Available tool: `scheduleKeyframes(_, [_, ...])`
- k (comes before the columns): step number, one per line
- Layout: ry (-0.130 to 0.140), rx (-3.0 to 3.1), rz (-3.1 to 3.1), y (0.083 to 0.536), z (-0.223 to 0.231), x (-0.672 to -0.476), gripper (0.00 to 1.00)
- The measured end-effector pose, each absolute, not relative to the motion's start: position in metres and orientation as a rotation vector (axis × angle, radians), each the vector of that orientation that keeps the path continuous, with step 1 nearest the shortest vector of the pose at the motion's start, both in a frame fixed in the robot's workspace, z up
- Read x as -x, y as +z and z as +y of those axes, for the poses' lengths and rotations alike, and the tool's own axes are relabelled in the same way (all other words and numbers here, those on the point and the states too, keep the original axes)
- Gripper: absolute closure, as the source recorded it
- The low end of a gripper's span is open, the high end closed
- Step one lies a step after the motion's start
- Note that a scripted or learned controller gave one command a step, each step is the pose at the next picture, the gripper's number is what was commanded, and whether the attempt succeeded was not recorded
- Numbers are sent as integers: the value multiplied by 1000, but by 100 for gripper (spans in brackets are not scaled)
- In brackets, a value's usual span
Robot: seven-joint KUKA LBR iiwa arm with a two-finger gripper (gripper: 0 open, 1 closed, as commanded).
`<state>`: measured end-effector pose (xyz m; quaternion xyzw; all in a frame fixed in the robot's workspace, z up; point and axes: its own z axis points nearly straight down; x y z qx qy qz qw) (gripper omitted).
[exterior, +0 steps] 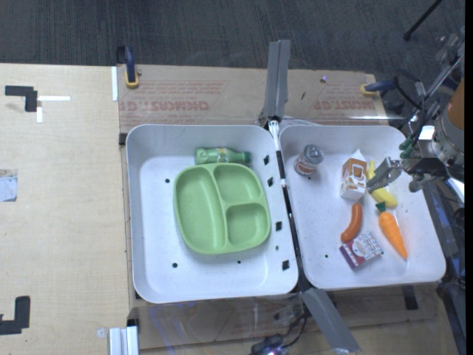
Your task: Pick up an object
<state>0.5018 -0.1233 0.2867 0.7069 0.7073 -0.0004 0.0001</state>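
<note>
From above, I am hovering my hand [393, 174] over the right bin [325, 268], its state I cannot tell. Nothing is lifted yet. The objects are lying in that bin: a white carton [355, 179] and yellow piece [383, 196] just beside my hand, a carrot [392, 232], a sausage [352, 223], a can [309, 160]. The whole pick is remaining.

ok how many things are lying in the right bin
6, maybe more hidden beneath the gripper: a can at the back left, a white and orange carton, a yellow item, a sausage, a carrot, and a small red packet at the front.
</note>
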Motion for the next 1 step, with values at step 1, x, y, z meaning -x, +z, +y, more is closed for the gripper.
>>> scheduleKeyframes(1, [-2,-2348,2088,210,-161,-513,0])
